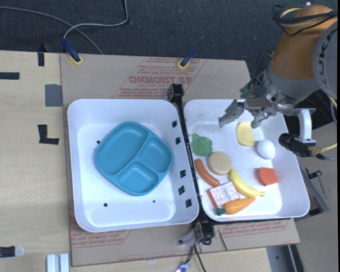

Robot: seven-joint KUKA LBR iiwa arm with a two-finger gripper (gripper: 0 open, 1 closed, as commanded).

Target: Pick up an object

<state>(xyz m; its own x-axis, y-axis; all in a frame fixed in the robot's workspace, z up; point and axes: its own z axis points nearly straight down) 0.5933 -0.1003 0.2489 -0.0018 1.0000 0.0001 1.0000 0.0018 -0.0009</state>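
My gripper [241, 119] hangs over the far part of the right bin [297, 208], fingers spread open with nothing between them. Just below it on the bin floor lies a yellow piece [245, 134], with a white egg [266, 149] to its right. Further toward the front sit an orange-red block [268, 175], a banana [243, 185], a tan round biscuit [219, 162], a green leafy piece [202, 145], an orange sausage [206, 173], a red-and-white packet [222, 195] and a carrot [238, 205].
The left bin [85, 208] holds a blue divided plate [134, 157]. A black clip strip [181, 152] runs along the wall between the bins. The arm's orange band [297, 44] looms above the right bin's far corner.
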